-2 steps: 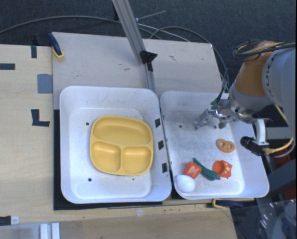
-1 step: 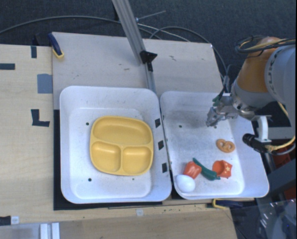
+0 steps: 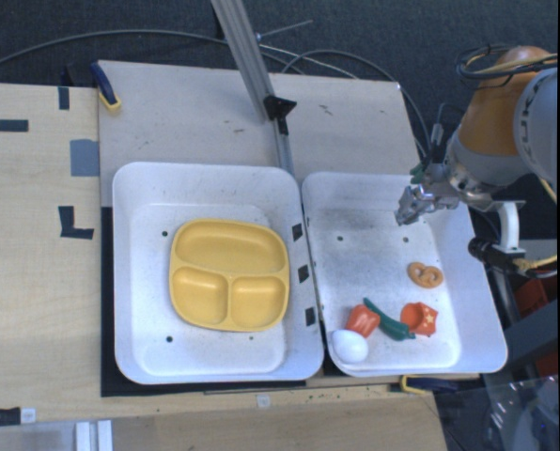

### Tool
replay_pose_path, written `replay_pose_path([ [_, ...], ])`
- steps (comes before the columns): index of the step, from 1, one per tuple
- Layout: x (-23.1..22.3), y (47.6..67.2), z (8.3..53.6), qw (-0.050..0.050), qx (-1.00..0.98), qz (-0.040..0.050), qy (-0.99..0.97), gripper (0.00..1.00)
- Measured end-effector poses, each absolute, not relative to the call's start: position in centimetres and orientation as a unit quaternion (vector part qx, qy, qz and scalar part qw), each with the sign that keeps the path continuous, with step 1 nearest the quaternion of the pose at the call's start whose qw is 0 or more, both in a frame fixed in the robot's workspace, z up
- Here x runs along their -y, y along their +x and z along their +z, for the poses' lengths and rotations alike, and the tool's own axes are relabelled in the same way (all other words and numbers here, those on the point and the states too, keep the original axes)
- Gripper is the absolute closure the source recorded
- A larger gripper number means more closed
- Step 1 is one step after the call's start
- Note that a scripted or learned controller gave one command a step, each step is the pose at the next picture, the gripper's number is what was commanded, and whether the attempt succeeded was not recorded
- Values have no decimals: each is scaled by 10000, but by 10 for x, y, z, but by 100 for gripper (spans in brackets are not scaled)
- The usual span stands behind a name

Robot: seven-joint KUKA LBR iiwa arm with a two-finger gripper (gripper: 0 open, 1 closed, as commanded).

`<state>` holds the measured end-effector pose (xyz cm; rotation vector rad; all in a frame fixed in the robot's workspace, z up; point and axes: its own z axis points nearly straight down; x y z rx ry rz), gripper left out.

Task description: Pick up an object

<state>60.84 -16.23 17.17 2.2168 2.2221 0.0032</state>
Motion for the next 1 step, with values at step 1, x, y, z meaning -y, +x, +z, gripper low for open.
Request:
replay_pose_path([
  [1,164,606,235,27,-7077,13,7065,100],
])
